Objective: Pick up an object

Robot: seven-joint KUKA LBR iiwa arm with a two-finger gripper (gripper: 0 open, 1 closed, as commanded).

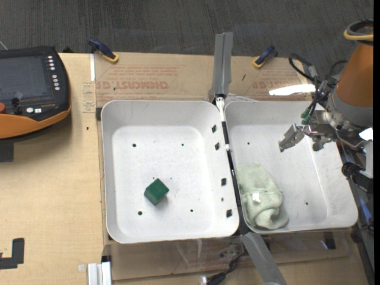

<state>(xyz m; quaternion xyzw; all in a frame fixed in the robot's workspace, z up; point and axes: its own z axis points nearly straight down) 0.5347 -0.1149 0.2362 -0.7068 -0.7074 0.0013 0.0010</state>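
A grey arm [356, 88] with an orange band reaches over the right bin [320, 218] on the surface [47, 206], its claw [295, 136] poised above the bin's far half, gripping nothing; whether it is open cannot be told. A pale green cloth [261, 198] lies crumpled at that bin's near left corner, while a small green cube [157, 191] sits in the left bin [119, 159], toward its near edge.

Dark grey carpet floor [148, 10] beyond bench; cardboard sheet [154, 79] clamped over pale wooden benchtop [47, 195].
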